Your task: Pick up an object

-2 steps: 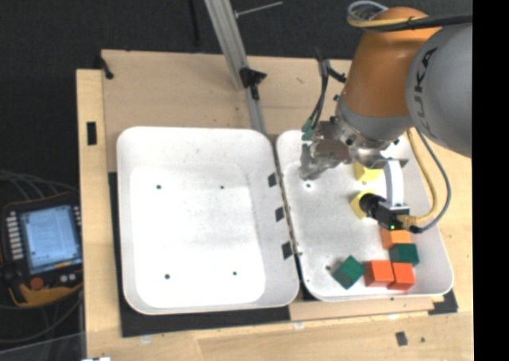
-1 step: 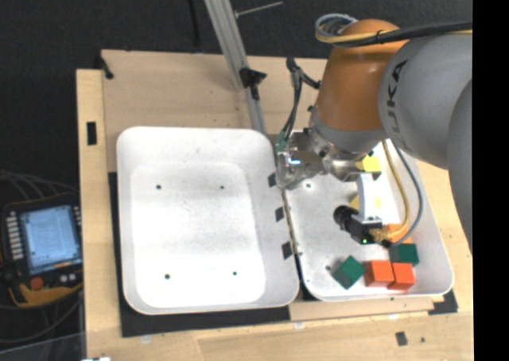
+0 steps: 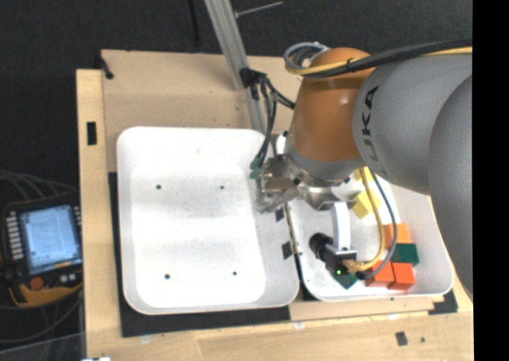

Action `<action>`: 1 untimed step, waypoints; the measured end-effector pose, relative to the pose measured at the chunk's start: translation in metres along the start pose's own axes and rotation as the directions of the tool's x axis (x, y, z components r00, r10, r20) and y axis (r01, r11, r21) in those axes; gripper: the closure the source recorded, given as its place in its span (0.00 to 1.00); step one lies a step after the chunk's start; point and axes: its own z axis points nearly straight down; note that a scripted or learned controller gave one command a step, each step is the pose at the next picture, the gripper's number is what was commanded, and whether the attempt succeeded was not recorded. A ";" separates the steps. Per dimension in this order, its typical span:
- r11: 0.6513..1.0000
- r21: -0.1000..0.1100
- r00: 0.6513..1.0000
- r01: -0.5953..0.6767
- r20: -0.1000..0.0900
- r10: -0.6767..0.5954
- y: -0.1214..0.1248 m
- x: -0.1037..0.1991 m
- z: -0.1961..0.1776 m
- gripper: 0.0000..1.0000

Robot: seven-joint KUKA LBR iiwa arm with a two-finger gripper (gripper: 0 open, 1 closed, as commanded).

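Observation:
The arm's orange wrist band (image 3: 334, 113) and grey link hang over the right bin (image 3: 436, 276), hiding most of it. My gripper (image 3: 322, 192) points down into that bin near its left wall, largely covered by the wrist. At the bin's front right lie orange blocks (image 3: 395, 273), a dark green block (image 3: 407, 253) and, further back, a yellow piece (image 3: 362, 205). Nothing is visibly held.
The left bin (image 3: 131, 216) lies beside the right one. A slanted metal post (image 3: 227, 29) rises behind the bins, with cables running along the arm. A control pendant (image 3: 48, 240) sits off the bench at the left.

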 end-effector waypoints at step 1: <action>1.000 -0.003 1.000 -0.007 -0.001 0.007 0.001 -0.002 0.000 0.00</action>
